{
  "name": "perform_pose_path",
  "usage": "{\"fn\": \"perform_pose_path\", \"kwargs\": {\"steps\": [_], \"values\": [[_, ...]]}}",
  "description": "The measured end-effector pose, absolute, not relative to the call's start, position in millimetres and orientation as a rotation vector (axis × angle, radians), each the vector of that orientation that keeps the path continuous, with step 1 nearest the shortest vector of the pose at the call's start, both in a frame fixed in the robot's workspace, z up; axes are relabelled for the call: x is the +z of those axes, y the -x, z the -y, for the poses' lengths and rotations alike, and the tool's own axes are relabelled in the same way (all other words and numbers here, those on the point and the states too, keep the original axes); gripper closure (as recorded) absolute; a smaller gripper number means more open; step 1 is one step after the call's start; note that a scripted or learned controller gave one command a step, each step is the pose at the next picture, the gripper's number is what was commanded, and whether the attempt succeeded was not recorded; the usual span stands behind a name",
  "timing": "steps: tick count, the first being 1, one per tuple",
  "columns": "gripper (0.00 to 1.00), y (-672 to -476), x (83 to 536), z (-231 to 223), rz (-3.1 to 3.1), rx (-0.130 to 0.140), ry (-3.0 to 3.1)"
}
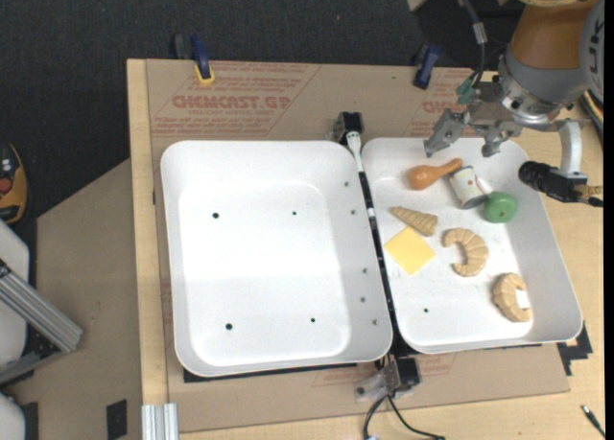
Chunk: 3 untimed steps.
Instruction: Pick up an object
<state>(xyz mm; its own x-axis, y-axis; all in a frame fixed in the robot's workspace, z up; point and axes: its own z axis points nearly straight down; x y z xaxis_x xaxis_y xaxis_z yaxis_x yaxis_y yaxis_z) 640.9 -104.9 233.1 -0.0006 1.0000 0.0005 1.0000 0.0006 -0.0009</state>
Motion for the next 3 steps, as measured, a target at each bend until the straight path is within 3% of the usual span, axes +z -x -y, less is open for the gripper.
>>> {"fn": "perform_pose_path", "kwargs": {"steps": [1,2,3], "values": [[0.00,-598.6,77.4,93.6,2.213,0.006,2.217],[0.00,-669.0,85.5,115.3,2.226,-0.002,2.223],[1.00,-664.9,94.6,114.7,2.216,0.008,2.218]]}}
